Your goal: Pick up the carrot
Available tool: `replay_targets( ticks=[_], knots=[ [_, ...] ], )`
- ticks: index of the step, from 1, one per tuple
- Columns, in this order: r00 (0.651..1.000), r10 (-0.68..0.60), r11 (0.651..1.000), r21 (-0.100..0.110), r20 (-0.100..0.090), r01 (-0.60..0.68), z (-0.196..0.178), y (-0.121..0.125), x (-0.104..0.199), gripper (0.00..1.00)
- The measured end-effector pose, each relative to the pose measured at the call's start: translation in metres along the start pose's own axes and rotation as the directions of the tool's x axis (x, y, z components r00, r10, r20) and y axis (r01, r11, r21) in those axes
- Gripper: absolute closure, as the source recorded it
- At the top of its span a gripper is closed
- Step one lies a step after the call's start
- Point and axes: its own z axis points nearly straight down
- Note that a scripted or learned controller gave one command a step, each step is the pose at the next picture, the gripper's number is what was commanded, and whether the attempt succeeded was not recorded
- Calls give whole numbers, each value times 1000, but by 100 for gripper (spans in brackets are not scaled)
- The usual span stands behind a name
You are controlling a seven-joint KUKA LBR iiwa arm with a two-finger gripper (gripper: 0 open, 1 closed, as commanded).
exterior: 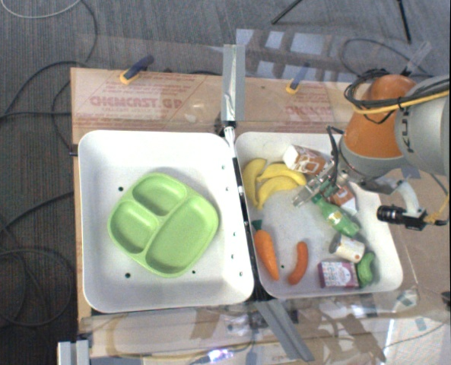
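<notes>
Fingers of my gripper point(316, 192) hang low over the right bin point(392, 280), near its far edge, among a green bottle point(338, 217) and a brown packet point(310, 160); how wide they stand I cannot tell. Carrot point(267, 253) lies near that bin's left wall toward its near edge, below the bananas point(267, 181). Left bin point(96, 280) carries a green divided plate point(163, 223). Cardboard beyond reads "CHEMCAST GP" point(138, 102).
</notes>
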Motion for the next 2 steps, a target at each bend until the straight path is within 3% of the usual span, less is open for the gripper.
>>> replay_targets(
  ticks=[1, 2],
  knots=[
    [895, -447, 895, -1, 3, 447, -1, -35, 15, 100],
    [996, -86, 996, -2, 4, 86, -2, -50, 66, 100]
  ],
)
